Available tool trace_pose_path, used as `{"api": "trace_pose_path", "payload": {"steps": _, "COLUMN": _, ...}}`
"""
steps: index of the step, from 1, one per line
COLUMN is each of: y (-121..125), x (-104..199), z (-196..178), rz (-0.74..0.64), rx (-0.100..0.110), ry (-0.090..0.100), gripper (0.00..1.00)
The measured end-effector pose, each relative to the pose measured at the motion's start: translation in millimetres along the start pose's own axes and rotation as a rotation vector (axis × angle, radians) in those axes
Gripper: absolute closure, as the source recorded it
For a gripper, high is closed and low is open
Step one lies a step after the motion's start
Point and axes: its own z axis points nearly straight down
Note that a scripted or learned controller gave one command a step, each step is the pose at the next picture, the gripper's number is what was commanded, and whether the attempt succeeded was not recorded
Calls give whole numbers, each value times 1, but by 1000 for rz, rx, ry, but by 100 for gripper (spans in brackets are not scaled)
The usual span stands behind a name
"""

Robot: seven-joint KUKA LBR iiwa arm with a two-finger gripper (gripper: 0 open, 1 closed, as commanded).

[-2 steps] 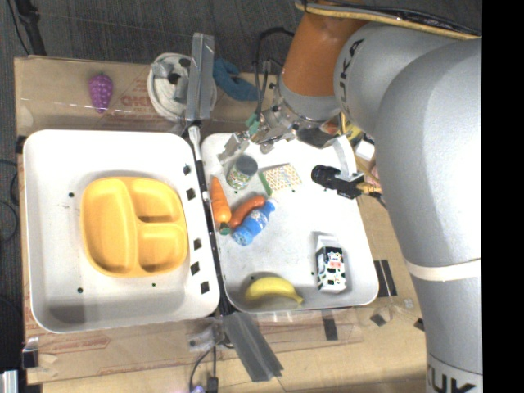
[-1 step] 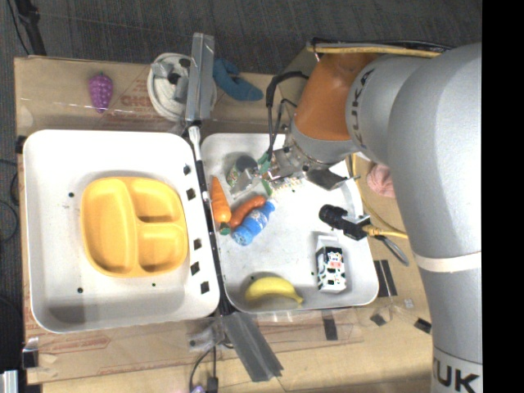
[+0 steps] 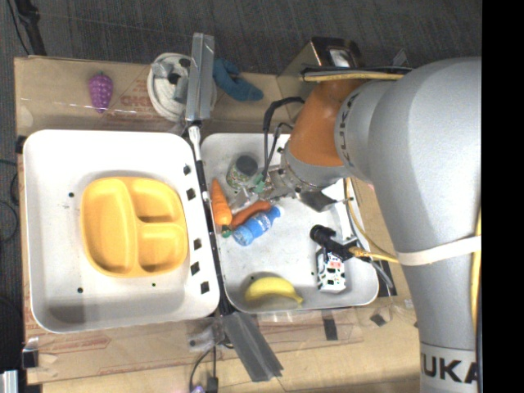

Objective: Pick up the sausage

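Looming closest to the lens, the arm (image 3: 409,170) sweeps in over the right bin (image 3: 360,289), its grey shell carrying the letters "UKA" low down, the tail of the maker's name, and its orange band sitting above the wrist. Left of that bin sits the left bin (image 3: 41,219), which holds a yellow tray (image 3: 135,223) with compartments. Inside the right bin, taking it as the landmark, the gripper (image 3: 260,185) hangs over the upper left part; whether it is open or closed I cannot tell. The sausage (image 3: 250,216), a reddish-orange link, lies just below and a little left of the gripper, its long axis running slantwise from lower left to upper right, touching a blue bottle (image 3: 255,228) on its lower side. A carrot (image 3: 221,205) stands along the bin's left wall, just beside the sausage. A banana (image 3: 273,290) lies by the bottom wall, and a small black-and-white object (image 3: 330,264) sits toward the lower right. My judgement: the gripper needs a short drop down and left, jaws set across the sausage's slant, with the bottle and carrot crowding the grasp.
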Motion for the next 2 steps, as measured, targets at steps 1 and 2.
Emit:
{"api": "trace_pose_path", "payload": {"steps": 1, "y": 0, "x": 2, "z": -5, "rz": -3, "rx": 9, "ry": 7, "gripper": 100}}
{"api": "trace_pose_path", "payload": {"steps": 2, "y": -1, "x": 2, "z": -5, "rz": -3, "rx": 9, "ry": 6, "gripper": 0}}
